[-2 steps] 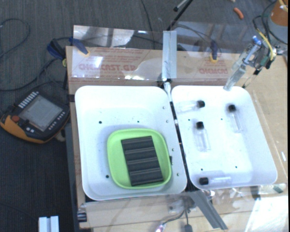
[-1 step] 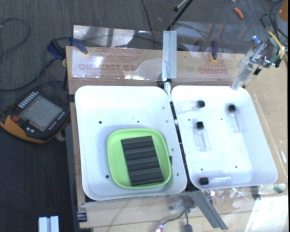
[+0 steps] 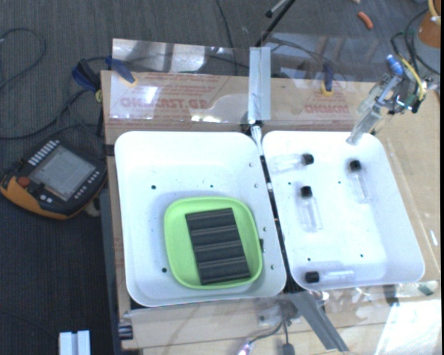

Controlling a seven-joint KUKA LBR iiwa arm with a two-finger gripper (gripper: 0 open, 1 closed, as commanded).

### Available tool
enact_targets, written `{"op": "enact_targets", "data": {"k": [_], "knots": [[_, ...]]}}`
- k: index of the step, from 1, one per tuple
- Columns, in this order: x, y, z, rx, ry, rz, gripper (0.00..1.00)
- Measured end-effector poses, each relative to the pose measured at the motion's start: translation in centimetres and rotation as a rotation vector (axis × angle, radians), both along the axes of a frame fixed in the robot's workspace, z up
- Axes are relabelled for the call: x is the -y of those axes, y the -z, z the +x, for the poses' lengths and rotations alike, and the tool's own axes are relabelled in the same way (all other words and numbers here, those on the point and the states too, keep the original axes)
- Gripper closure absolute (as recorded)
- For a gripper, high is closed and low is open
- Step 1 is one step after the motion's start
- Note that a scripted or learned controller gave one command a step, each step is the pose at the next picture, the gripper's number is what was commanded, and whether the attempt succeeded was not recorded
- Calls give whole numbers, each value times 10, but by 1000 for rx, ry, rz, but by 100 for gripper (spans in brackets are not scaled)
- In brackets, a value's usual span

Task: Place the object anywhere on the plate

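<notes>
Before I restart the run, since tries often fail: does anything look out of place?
Nothing looks spilled or broken. The green plate already carries a dark ribbed block, and the clear vials lie scattered at different angles in the right bin, one near its front edge.

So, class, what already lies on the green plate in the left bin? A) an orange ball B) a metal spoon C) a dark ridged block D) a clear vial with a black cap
C: a dark ridged block lies on the green plate, while the clear black-capped vials lie in the right bin.
</notes>
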State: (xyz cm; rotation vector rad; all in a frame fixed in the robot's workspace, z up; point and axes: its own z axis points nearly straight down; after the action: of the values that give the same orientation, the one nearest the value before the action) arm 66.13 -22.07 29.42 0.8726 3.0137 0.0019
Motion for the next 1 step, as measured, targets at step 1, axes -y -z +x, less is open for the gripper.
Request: {"op": "enact_targets", "data": {"k": [1], "knots": [[0, 20, 2, -1, -24, -3, 0]]}}
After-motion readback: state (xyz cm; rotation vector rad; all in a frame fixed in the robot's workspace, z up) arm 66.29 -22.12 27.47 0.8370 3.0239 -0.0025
